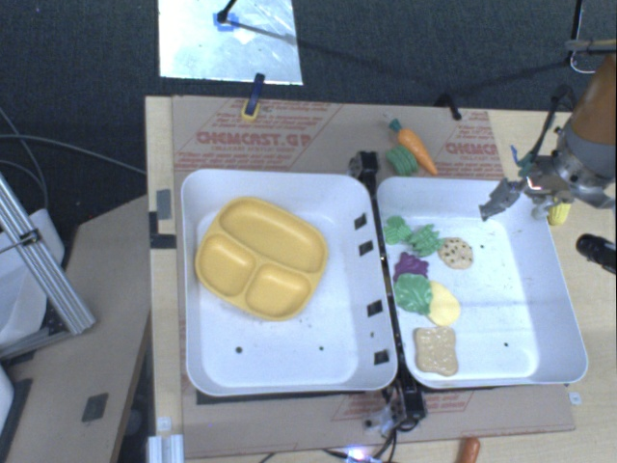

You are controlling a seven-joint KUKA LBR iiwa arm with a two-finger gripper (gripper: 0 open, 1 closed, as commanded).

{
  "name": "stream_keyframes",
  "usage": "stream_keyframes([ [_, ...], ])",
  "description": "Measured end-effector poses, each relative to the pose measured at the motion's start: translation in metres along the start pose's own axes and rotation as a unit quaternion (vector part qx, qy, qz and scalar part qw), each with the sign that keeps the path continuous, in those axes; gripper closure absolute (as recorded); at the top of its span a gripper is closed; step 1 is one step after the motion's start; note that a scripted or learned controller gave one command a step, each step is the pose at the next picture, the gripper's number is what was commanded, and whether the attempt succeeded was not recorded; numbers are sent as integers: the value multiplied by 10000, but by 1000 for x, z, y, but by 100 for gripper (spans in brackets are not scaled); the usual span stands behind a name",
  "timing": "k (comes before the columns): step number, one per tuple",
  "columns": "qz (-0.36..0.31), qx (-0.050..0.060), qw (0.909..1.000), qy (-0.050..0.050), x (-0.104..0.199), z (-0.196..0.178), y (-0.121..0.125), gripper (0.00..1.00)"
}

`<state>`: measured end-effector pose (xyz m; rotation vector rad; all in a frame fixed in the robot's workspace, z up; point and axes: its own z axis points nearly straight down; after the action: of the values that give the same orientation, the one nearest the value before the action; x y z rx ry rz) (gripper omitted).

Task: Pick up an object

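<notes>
Several toy foods lie along the left side of the right bin (540, 287): a green leafy piece (410, 231), a round cookie (455, 253), a purple piece (411, 265), a green lettuce piece (414, 294), a pale yellow piece (443, 307) and a slice of toast (436, 350). My gripper (498, 204) hangs over the bin's far right part, right of the cookie and apart from it. Behind it, the grey arm (588, 143) comes in from the right.
The left bin (337, 355) holds a yellow divided plate (260, 257). A toy carrot (416, 149) with a green top lies on the cardboard behind the bins. A blue and yellow tool (254, 98) lies at the cardboard's far edge. A metal frame (39, 258) stands at left.
</notes>
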<state>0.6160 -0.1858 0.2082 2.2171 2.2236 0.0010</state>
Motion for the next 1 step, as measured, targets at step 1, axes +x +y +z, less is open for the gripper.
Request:
stream_keyframes([
  [1, -14, 64, 10000, 34, 68, 80, -72, 0],
])
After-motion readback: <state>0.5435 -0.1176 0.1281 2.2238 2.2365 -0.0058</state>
